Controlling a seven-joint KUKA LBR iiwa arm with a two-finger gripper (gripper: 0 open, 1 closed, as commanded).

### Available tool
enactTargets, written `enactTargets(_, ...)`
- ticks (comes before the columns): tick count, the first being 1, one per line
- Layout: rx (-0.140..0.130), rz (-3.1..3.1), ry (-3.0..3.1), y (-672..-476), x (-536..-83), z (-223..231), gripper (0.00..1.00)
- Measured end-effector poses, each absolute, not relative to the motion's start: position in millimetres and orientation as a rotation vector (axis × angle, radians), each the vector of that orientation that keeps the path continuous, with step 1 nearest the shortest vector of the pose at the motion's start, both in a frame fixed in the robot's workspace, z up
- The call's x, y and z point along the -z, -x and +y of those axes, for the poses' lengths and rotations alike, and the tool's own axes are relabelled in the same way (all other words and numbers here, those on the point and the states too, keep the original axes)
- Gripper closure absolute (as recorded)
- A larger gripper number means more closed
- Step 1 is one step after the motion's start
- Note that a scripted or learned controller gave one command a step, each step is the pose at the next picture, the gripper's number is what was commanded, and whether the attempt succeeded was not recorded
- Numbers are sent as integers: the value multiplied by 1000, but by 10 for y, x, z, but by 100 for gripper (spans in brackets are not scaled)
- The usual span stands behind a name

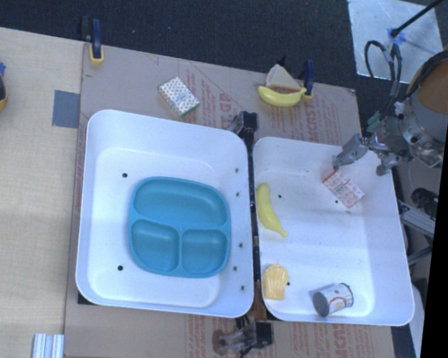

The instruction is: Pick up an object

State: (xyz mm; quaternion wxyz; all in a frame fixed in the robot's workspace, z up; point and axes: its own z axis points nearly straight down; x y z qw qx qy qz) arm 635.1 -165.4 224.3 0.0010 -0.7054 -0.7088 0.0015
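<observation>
- Camera view: two white bins on the counter (20, 190).
- Left bin (107, 139): one blue divided plate (179, 227).
- Right bin (376, 258): four items: yellow banana (270, 210), yellow corn piece (274, 282), small can (332, 298) on its side, red-and-white packet (343, 189).
- Hand (365, 151) at right bin's far edge, just above the packet; finger spread: cannot tell.
- Outside the bins: patterned box (178, 96), second banana (280, 97).
</observation>
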Motion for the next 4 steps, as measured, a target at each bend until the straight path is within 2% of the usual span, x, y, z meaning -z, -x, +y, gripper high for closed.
enactTargets(1,-7,-2226,2211,-6025,-1304,-983,0)
enactTargets(2,-5,-2226,2216,-5750,-922,-950,0)
enactTargets(3,-2,-2225,2216,-6240,-923,-1111,0)
enactTargets(4,-2,-2225,2216,-6565,-923,-991,0)
